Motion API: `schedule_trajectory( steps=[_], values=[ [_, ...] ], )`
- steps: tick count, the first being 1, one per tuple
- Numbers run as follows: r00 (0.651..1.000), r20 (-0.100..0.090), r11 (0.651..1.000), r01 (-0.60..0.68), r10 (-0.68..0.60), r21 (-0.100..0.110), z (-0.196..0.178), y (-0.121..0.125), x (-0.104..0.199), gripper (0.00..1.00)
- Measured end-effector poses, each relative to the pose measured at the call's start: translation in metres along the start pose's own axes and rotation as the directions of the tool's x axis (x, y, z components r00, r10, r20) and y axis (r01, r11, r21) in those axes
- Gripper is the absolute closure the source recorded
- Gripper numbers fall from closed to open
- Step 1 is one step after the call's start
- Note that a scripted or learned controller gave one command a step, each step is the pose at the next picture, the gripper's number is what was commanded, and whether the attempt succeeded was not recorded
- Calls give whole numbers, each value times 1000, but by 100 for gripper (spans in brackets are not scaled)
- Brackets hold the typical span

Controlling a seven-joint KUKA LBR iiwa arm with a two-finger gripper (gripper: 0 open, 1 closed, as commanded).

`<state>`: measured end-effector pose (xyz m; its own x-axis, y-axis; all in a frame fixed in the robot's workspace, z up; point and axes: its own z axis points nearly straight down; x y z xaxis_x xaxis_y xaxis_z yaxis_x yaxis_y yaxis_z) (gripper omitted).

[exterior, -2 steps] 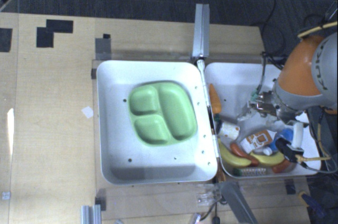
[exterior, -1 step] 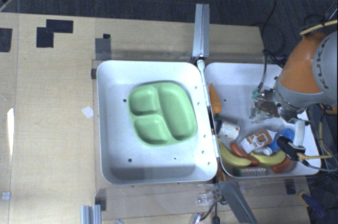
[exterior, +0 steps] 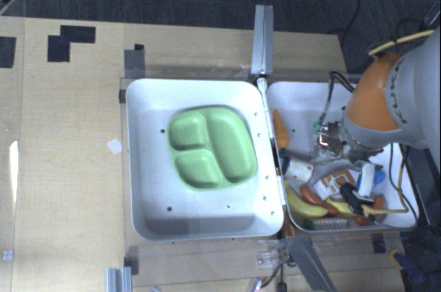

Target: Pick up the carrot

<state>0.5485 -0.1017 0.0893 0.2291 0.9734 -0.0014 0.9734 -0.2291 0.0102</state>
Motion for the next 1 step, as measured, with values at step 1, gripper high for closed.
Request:
schedule_trajectory(
  steps=[1],
  values=[
    [998,-2,998,-60,60,-6,1,62,-22,100]
  ],
)
